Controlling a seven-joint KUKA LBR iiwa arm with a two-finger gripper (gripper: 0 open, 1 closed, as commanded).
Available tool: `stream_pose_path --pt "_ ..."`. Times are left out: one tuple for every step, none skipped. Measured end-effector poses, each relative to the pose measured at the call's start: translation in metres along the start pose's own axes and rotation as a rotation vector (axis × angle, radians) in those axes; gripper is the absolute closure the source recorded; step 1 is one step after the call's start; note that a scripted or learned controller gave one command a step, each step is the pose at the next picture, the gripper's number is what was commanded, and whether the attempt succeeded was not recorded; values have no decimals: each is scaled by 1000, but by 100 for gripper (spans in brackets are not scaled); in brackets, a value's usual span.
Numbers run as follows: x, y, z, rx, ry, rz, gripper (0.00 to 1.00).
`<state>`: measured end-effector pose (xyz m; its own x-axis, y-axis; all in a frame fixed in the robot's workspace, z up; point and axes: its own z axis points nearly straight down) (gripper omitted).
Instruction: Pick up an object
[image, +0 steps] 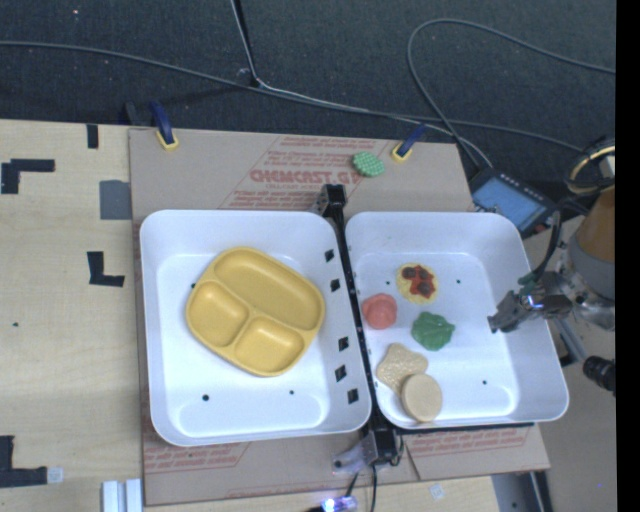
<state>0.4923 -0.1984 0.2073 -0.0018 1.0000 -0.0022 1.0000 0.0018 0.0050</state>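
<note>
The arm (597, 240) enters at the right edge of the view, its orange band uppermost and its grey wrist angled down and leftward toward the right bin (470, 232). The gripper (508, 315) sits over that bin's right rim, roughly level with the green piece (433, 330); the fingers are dark and small against the rim, so whether they are apart or together cannot be told, and nothing can be seen between them. All places below are given relative to the right bin. Inside it, near its middle, lies a yellow disc with red topping (418, 283); below and left of that, a pink round piece (379, 311); right of the pink piece, the green piece; toward the bin's lower left, a beige biscuit-like piece (398, 364), touching a pale round disc (422, 397) just below it. Just to the left of the right bin, edge to edge with it, stands the left bin (160, 300), holding a yellow divided plate (255, 310). Both bins rest on a cardboard sheet (210, 170) printed in red; the word "CHEMCAST" can be read above the bins, the smaller print cannot. A small green dotted piece (368, 164) lies on the cardboard above the right bin.
</note>
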Motion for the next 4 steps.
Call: stream_pose_path --pt "0 2 -53 0 0 0 100" --pt "57 14 -40 6 3 -5 100" --pt "116 16 -45 6 4 -6 100" --pt "171 18 -28 8 3 -4 100"
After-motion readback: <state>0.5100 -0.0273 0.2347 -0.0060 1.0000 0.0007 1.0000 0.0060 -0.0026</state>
